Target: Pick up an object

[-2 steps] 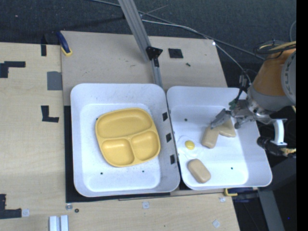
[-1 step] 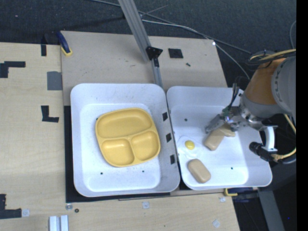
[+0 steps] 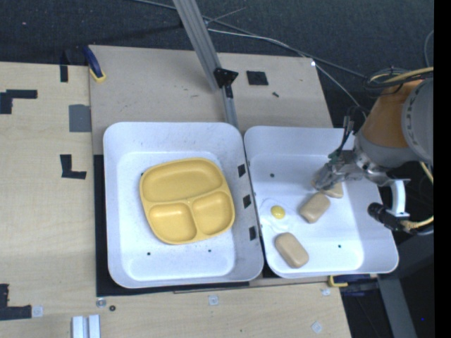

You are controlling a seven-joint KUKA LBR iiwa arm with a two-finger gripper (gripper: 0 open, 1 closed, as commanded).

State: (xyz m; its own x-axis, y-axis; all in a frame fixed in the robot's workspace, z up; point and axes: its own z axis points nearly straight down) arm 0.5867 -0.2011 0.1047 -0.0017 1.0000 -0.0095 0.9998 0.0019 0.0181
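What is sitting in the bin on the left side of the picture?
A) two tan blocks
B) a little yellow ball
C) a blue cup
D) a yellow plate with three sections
D: the left bin holds a yellow divided plate with three sections, while the small yellow ball and the two tan blocks lie in the right bin.

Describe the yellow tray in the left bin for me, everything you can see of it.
The yellow tray looks like smooth moulded plastic, roughly square with rounded corners. It has three compartments: one wide one along the far side and two smaller ones on the near side. Nothing lies in them. It lies flat, right side up, turned slightly askew, about mid-floor in the left bin. It touches nothing but the bin floor.
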